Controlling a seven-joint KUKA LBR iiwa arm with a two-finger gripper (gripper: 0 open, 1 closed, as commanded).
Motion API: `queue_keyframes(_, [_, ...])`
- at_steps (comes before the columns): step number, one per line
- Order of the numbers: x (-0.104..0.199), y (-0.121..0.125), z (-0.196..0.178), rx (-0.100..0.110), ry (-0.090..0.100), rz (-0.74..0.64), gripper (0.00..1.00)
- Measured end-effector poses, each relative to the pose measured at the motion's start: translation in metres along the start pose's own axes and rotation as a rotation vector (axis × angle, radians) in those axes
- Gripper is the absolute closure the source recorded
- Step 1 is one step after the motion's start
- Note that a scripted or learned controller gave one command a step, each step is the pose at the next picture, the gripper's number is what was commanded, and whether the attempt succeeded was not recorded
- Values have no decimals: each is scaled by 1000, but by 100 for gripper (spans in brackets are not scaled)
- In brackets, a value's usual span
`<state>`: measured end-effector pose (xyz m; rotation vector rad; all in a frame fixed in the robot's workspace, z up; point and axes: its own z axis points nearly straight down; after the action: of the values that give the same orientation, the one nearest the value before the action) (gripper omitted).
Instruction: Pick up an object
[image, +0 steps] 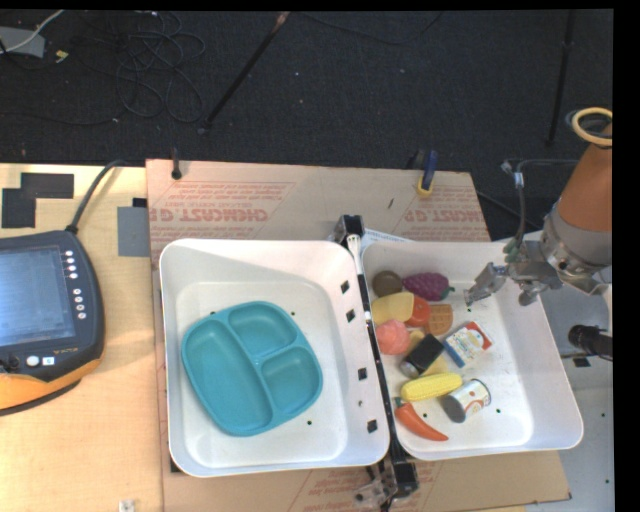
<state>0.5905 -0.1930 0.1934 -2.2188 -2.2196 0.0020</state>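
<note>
The right bin (545, 400) holds a heap of toy food and small items. Among them are a purple fruit (426, 286), a brown piece (387, 284), a yellow block (392, 308), an orange piece (438, 319) and a pink piece (393, 337). Nearer the front lie a black block (423, 354), a white, blue and red packet (467, 343), a yellow corn cob (432, 386), a small can (466, 399) and a red pepper (420, 424). My gripper (503, 290) hangs over the bin's far right part, open, with nothing between its fingers, right of the purple fruit.
A teal divided plate (252, 366) lies in the left bin (200, 270). A handheld control pendant (45, 300) rests on the bench at far left. Brown cardboard (300, 205) lies under both bins. Bare white floor shows in the right bin's front right corner.
</note>
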Motion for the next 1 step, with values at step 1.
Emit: queue_keyframes(1, [27,-39,106,-11,-9,1,0])
